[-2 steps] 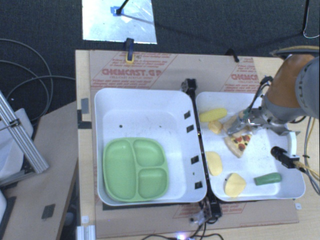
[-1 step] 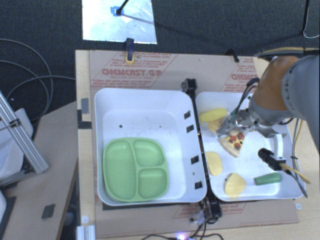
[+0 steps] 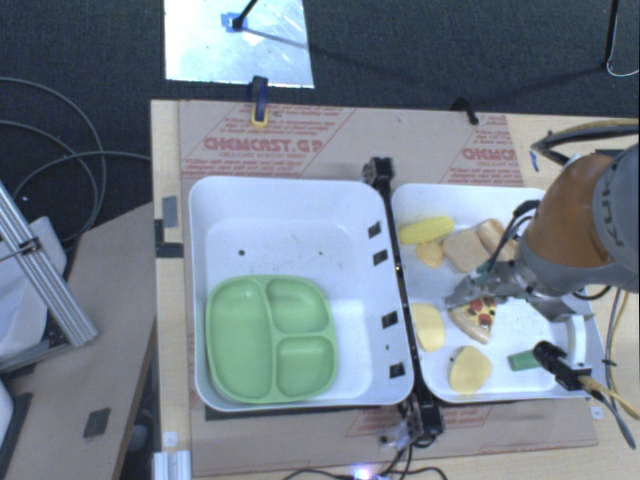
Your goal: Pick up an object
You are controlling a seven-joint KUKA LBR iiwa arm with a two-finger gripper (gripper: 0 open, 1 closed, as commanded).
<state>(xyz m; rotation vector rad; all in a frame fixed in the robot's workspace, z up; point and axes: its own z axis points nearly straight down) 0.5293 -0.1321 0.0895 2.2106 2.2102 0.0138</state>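
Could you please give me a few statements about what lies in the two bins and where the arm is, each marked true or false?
1. The green plastic divided tray lies in the left white bin. True.
2. The yellow toy corn cob lies in the left bin. False: it lies in the right white bin, near its far edge.
3. The tool is over the right bin, by the toy pizza slice. True.
4. The small green block rests on the divided tray. False: it lies in the right bin.
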